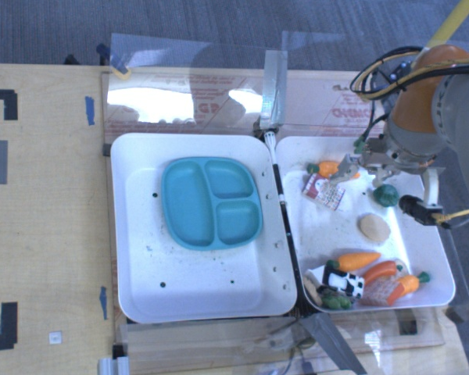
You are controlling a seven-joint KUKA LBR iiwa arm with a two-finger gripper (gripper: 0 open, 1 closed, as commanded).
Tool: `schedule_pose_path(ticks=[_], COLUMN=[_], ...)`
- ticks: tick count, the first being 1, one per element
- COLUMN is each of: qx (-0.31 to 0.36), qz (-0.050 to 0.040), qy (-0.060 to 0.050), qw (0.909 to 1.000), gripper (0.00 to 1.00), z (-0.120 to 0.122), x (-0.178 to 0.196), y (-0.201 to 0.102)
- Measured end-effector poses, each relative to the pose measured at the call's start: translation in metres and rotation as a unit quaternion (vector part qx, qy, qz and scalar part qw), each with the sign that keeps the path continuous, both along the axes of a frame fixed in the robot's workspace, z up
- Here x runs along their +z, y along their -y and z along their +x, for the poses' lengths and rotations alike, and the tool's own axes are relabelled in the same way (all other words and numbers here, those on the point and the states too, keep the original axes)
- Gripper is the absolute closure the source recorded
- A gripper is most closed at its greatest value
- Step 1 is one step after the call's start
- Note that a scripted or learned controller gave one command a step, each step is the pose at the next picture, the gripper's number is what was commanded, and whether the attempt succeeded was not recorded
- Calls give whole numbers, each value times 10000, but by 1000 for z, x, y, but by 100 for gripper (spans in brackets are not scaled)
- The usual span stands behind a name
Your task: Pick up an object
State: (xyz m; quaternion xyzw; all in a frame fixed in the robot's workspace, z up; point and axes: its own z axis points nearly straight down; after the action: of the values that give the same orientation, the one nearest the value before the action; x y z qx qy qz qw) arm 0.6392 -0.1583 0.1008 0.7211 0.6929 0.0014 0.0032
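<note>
The gripper [358,165] hovers at the upper right bin [434,244], beside a small packet [325,191]; whether its claw is apart, I cannot tell; it should centre over the packet, then descend squarely.

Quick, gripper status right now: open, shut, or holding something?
Gripper: cannot be told from this view; it sits low over the right bin, beside the small packet, with nothing visibly held.

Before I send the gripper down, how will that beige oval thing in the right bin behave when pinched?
The beige oval piece looks smooth and rounded, so it may slip out of a pinch. It lies alone on the right bin floor, so a nudge would probably slide or roll it. It seems rigid.
</note>
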Motion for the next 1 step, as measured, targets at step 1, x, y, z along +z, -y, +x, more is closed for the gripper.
schedule_pose_path(ticks=[1], qx=[435], qz=[-24], qy=[-101], qw=[9990], gripper=[0], z=[25], x=[-10], y=[-52])
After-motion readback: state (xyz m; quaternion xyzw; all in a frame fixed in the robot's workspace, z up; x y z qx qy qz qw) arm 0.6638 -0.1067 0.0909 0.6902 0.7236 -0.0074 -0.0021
